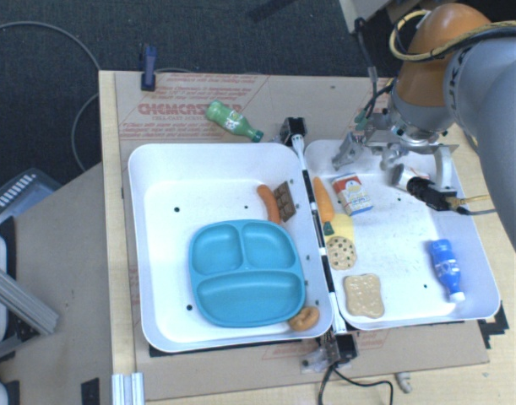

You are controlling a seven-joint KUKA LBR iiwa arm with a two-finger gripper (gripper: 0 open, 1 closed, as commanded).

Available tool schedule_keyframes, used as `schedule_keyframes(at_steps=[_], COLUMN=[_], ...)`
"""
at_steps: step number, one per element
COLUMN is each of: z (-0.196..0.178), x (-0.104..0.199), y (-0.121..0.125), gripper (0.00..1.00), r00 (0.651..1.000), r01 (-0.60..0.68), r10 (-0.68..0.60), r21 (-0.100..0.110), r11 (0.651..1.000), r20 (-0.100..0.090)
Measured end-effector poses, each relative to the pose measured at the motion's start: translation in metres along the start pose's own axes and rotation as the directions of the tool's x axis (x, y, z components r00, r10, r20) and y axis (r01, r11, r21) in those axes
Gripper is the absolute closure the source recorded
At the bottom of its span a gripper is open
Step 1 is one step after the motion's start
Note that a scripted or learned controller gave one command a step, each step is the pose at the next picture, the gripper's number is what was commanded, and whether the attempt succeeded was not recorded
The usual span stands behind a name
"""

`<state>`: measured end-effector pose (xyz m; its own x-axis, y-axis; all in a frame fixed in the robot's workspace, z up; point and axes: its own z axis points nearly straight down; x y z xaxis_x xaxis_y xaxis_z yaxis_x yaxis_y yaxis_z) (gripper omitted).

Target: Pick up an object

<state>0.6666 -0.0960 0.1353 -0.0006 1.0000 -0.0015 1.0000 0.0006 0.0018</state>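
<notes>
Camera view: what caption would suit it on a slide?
Grey robot arm's gripper hovers over the right white bin near a small red-and-white carton; the left white bin holds a blue divided plate.

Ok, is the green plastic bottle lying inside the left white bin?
No, the green plastic bottle lies on the cardboard beyond the left white bin, outside its rim.

The right bin holds a red-and-white carton [353,195] lying near its back, a carrot [323,200] and corn cob [342,227] along its left wall, a cookie [340,252], a toast slice [364,295], and a blue bottle [445,267] lying at right.
</notes>
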Motion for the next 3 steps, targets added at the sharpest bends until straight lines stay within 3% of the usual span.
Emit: schedule_keyframes(at_steps=[1, 2, 3], z=[0.024, 0.044, 0.032], x=[-0.115, -0.070, -0.071], y=[-0.063, 0.003, 0.004], gripper=[0.00, 0.00, 1.00], r00=[1.000, 1.000, 1.000], r01=[-0.002, 0.000, 0.001], r10=[0.002, 0.000, -0.001], r21=[0.004, -0.010, -0.014], r11=[1.000, 1.000, 1.000], r20=[0.000, 0.005, 0.009])
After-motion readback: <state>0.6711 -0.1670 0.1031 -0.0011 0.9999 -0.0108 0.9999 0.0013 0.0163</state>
